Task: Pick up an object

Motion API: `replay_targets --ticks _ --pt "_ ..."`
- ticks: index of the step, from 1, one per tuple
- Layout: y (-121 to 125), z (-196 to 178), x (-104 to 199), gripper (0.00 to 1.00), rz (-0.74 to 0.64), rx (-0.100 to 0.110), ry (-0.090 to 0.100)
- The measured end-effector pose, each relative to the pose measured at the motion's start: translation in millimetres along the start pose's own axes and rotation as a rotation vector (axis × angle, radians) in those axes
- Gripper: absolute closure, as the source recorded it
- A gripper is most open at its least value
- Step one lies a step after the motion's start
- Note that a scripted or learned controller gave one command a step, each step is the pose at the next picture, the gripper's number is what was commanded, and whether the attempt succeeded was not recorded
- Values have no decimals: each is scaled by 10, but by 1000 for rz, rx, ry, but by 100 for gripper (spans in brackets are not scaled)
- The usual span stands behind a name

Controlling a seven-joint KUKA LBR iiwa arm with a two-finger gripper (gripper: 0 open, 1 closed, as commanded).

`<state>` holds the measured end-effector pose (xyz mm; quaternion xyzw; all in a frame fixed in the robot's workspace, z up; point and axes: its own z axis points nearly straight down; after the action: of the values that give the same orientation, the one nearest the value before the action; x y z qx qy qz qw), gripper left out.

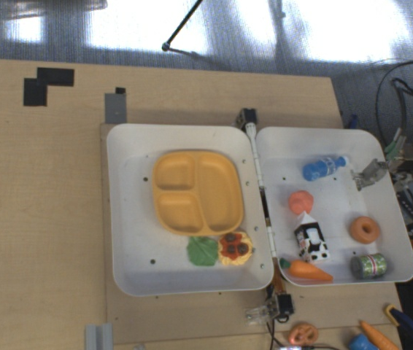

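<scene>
The claw (pixel 371 173) is positioned at the right rim of the right bin (pixel 338 138), apart from every object; whether it is apart or together cannot be told. A blue bottle (pixel 324 168), pink piece (pixel 301 200), milk carton (pixel 311 242), donut (pixel 365 230), carrot (pixel 309 270) and green can (pixel 368 266) are contained in that bin. A yellow divided plate (pixel 196 192) is located in the left bin (pixel 130 195).

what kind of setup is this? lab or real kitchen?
Likely a robot lab pick-and-place bench, not a kitchen: two white bins, left bin and right bin, on a wooden bench, toy food like a carrot and donut, loose cables.
</scene>
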<state>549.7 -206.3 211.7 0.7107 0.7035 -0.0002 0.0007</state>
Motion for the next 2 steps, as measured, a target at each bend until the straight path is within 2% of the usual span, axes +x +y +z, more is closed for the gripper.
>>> replay_targets --ticks 1,2 --pt "-468 1123 158 0 -161 -11 -4" --pt "-445 1006 139 100 -161 -19 -11"
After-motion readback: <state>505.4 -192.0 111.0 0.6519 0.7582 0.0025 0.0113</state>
